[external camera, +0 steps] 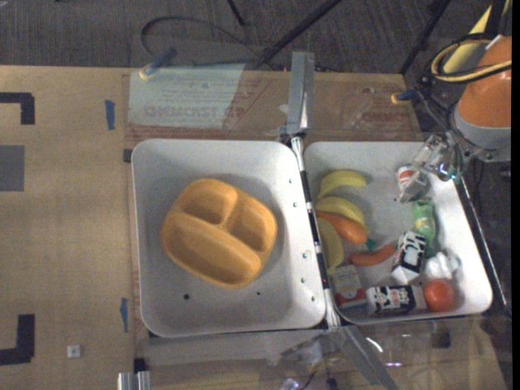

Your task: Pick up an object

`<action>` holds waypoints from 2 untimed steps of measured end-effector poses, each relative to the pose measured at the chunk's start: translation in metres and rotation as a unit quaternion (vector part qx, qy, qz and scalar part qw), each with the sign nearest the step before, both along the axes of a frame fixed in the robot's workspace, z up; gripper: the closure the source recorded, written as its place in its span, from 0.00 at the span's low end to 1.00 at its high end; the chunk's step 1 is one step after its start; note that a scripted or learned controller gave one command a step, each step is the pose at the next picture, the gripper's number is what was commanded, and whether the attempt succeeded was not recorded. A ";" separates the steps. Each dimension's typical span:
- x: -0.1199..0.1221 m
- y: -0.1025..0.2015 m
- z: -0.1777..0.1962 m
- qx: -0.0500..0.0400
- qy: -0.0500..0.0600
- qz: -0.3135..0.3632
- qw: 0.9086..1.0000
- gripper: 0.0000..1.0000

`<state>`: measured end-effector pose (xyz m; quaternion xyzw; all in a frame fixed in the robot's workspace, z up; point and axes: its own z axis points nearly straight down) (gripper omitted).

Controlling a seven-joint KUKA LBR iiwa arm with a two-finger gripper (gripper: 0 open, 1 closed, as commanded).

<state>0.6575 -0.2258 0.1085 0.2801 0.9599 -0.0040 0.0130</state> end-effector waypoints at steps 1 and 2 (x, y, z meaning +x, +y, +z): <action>-0.007 0.001 0.000 0.003 -0.008 -0.021 1.000 0.00; 0.004 0.004 0.000 0.006 0.004 -0.053 0.999 0.00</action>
